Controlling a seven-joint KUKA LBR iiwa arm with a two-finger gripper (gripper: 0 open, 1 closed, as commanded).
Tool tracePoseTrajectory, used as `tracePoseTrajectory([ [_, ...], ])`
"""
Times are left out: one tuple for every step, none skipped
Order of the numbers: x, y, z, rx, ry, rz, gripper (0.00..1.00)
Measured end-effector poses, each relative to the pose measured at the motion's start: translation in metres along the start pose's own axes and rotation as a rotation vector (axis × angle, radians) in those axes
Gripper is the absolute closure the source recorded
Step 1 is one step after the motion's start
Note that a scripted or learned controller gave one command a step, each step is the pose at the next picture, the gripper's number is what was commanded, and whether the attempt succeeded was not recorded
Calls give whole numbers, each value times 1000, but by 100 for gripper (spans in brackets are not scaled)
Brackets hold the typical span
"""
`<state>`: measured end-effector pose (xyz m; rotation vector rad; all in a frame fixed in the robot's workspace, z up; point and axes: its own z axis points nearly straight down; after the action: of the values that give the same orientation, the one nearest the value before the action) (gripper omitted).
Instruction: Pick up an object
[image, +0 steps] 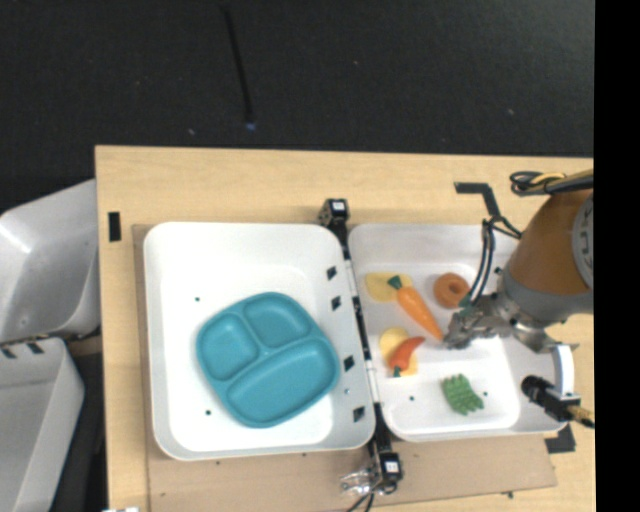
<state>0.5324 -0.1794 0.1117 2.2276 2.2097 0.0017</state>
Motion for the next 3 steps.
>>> tracePoseTrajectory([
  [2,11,-53,-2,0,-11,100],
  [3,9,-116,-4,-1,-11,100],
  [2,10,-129,0,1,-12,100],
])
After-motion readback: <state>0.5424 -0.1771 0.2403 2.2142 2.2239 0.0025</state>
